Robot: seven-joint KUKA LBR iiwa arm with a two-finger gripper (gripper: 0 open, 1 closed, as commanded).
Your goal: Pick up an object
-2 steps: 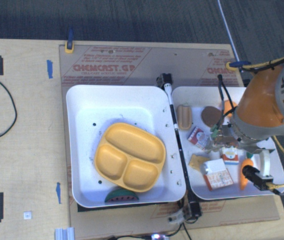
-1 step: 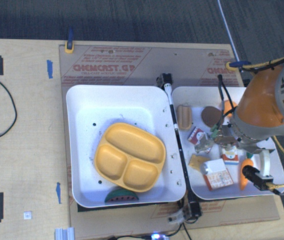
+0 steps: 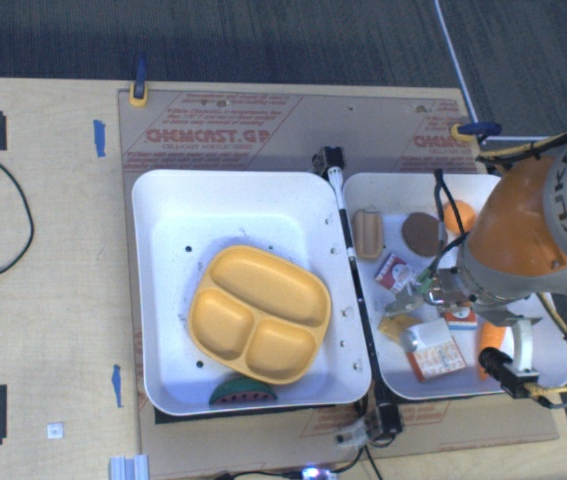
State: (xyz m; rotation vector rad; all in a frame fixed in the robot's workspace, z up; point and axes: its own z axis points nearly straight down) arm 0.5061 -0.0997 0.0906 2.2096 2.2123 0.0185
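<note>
- I had the arm (image 3: 523,233) low over the right bin (image 3: 561,368), with the gripper (image 3: 433,290) down among the clutter at that bin's middle.
- I could not tell how the gripper stood; the wrist and the orange band covered most of it from my camera.
- Nothing showed as held, so I judged the step in hand to be the reach and descent onto a target, the pick itself not yet made.
- The likely candidates lay close around the gripper: a red-and-white packet (image 3: 393,271) just beside it on the side away from the arm, a yellowish piece (image 3: 397,325) just below it in my view, and a white carton with a red label (image 3: 435,349) next to that.
- Farther off on the up-view side sat a tan block (image 3: 368,233) and a brown round disc (image 3: 422,233).
- Well apart from the gripper, in the left bin (image 3: 153,208), lay a yellow divided tray (image 3: 260,313), with a watermelon slice (image 3: 243,392) at that bin's near edge.
- The next move, in my judgement, called for closing on one item only, then a straight lift; the crowding risked a pinch of two things or a slip.
</note>
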